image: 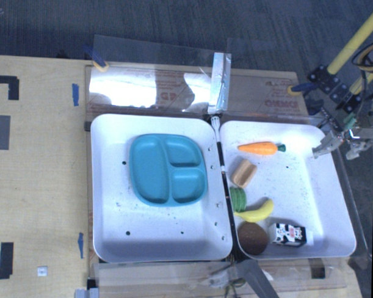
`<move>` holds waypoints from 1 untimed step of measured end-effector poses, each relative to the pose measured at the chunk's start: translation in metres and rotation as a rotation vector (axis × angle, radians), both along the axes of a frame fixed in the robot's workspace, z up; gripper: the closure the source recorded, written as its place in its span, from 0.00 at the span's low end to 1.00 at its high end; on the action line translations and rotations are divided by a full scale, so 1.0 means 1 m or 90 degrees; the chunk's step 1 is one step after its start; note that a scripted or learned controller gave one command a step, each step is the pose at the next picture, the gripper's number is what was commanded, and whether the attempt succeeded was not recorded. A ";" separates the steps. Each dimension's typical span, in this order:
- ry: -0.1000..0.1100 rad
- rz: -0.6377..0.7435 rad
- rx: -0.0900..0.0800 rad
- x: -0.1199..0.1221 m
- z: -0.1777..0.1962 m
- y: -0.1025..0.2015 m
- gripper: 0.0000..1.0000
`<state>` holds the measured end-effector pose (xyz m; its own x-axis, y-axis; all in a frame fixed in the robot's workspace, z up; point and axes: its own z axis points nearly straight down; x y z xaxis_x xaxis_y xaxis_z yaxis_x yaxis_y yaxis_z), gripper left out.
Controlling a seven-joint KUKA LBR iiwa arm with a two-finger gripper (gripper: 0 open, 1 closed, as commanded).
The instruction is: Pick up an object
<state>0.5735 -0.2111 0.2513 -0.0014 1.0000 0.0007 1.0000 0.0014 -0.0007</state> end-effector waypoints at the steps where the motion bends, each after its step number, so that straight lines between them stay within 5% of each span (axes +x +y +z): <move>1: 0.003 0.085 0.002 0.030 -0.075 0.073 0.00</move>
